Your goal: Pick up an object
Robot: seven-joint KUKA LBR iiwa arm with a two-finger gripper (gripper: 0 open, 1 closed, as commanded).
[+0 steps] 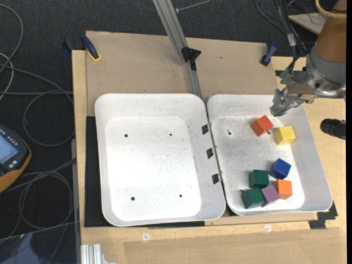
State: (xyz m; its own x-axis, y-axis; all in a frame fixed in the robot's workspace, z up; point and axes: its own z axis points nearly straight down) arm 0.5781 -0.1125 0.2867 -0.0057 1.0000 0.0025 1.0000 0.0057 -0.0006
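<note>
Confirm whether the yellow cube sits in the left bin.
No, the yellow cube lies in the right bin, beside the red cube.

Dark carpet floor (38, 15) with loose black cables (33, 100), wooden bench (137, 59) (2 blue clamps (91, 47))

Bench (143, 59): flat tan board top, set over dark carpet. Resting directly on it:
- Left bin (110, 147), shallow, white, speckled, rounded corners.
- Right bin (316, 164), same type, just beside the left one, their inner rims touching; black tabs (209, 153) sit along the seam.
- Black mat (89, 169), visible under the left bin's outer and front edges.
- Two blue clamps, one at the far left corner (91, 47), one on the far edge toward the right (269, 54).
- Grey metal post (175, 32), slanting up from the far side between the bins.
</note>
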